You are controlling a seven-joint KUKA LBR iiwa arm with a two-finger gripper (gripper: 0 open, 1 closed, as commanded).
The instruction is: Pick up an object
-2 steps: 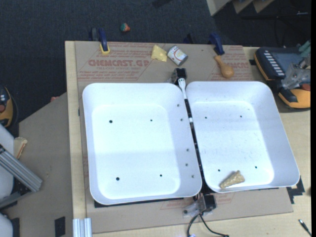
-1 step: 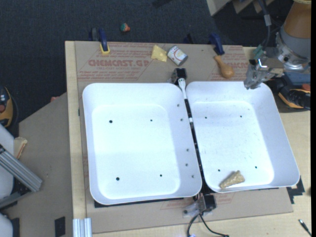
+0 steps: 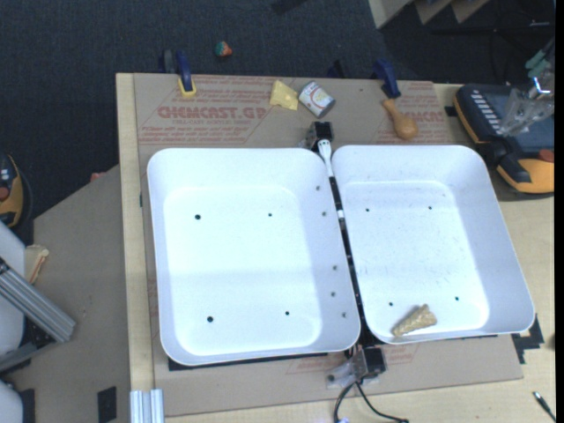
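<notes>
Cone-shaped object [image 3: 413, 321]: tan, rough and crumbly-looking, tapered like a small wafer cone; it lies on its side in the right bin [image 3: 493, 236], near that bin's front wall, tip pointing up and right.
Risk, rolling: a tapered piece lying flat would likely skid or roll away if fingers close off-centre.
Risk, wall: it sits near the front rim, so I'd guess a descending finger could catch the curved plastic there.
Risk, crushing: it looks brittle; a hard squeeze might break it.
Tool: I cannot tell its state from where I stand.
Right bin: shallow white plastic, rounded corners, floor speckled with fine grit, a few dark holes.
Left bin [image 3: 167, 236]: same moulding, smooth and glossy.
Bench [image 3: 264, 108]: brown board with red print, carrying a yellow wedge [image 3: 284, 95], a small box [image 3: 316, 99] and a wooden-handled piece [image 3: 400, 119] behind the bins.
</notes>
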